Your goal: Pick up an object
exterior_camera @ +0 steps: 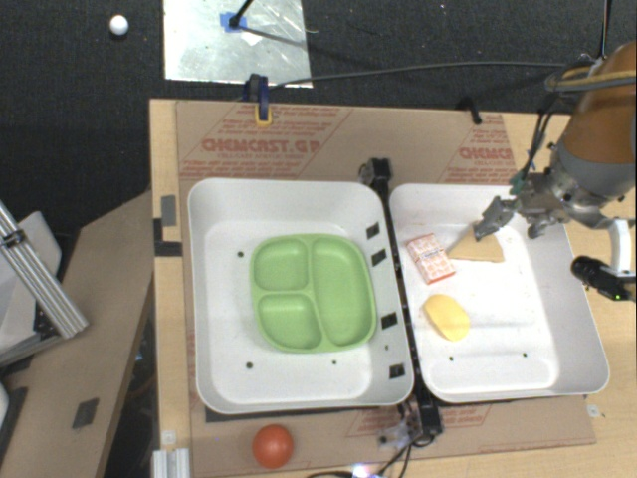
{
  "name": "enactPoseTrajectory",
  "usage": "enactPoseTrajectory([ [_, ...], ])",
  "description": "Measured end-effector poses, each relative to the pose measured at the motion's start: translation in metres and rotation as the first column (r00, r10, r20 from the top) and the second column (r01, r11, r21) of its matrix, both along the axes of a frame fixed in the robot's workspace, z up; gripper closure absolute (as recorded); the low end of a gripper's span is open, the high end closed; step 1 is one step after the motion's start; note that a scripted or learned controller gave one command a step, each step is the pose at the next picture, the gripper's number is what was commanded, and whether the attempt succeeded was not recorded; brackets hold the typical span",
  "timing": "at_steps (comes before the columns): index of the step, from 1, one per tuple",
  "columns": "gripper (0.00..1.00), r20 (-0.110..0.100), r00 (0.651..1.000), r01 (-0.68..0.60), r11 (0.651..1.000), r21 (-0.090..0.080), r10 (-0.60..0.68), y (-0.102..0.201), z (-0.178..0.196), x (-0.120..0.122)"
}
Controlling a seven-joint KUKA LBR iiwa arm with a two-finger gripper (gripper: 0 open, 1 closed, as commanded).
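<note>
Here, two shallow white bins are seen side by side on the brown worktop (299, 137). In the left white bin (214, 217) a green plastic tray with three parts (312, 292) is laid flat. In the right white bin (567, 337) three small things are found: a flat tan wedge like a slice of bread or cheese (479, 250), a small pink and white patterned box (430, 259) and a rounded yellow lump (448, 318). The grey claw (490, 223) is hung over the far part of the right bin, with its tip just above the tan wedge or maybe touching it; which one cannot be told. How far the claw is open cannot be told either, and nothing is seen held in it. The tan wedge is judged to be the thing most likely aimed at. It looks light and thin, and it is lying flat, so it may be hard to get under; a grip across its narrow width would be best. It may be soft, so a hard squeeze could bend it. The yellow lump looks smooth and round and might slip. A round orange-red ball (273, 445) is left on the worktop in front of the left bin.
</note>
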State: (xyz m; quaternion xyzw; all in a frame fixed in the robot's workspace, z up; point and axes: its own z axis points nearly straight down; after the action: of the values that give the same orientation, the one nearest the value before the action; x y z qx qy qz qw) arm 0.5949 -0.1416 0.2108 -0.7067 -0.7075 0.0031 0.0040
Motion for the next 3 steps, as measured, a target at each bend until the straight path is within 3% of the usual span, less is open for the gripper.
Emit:
enactPoseTrajectory([
  [1,0.00,0.012,1.000,-0.002,1.000,-0.002,0.002,0.000,0.007,0.003],
  [3,0.00,0.009,1.000,0.000,1.000,-0.001,0.000,-0.001,-0.081,0.002],
])
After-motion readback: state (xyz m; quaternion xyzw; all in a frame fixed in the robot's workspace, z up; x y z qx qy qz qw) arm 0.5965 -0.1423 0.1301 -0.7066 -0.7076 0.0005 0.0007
